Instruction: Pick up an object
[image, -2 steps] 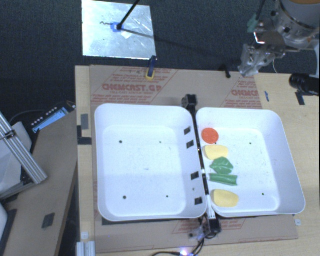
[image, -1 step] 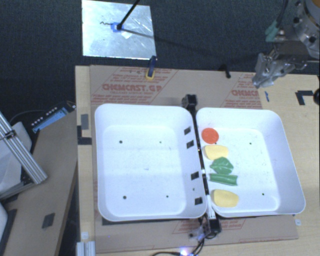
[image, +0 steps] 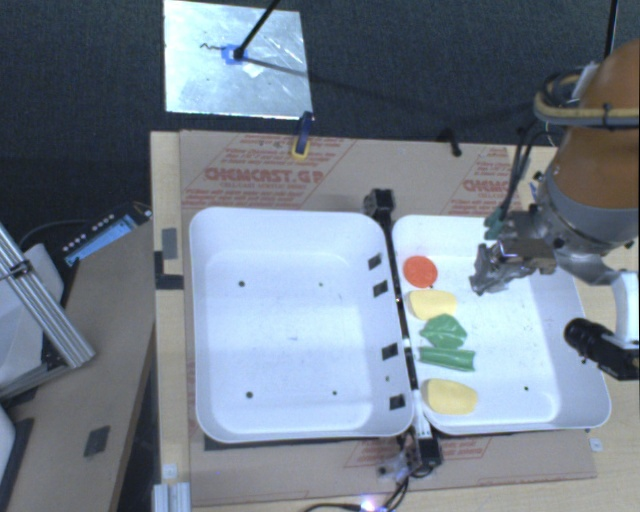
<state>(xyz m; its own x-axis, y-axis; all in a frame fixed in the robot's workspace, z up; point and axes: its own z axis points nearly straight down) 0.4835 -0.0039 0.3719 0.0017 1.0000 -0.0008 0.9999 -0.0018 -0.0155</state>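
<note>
Hovering over the right bin (image: 570, 395) — gripper (image: 487, 278) state impossible to tell — beside the orange disc (image: 420, 270); risking a miss by descending off-centre, nudging flat pieces away.

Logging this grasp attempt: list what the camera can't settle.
- Claw: blurred and small in the camera view; open or shut unreadable.
- Arm: cut off by the top and right edges.
- Green items: pieces overlap, so their count is unclear.
</note>
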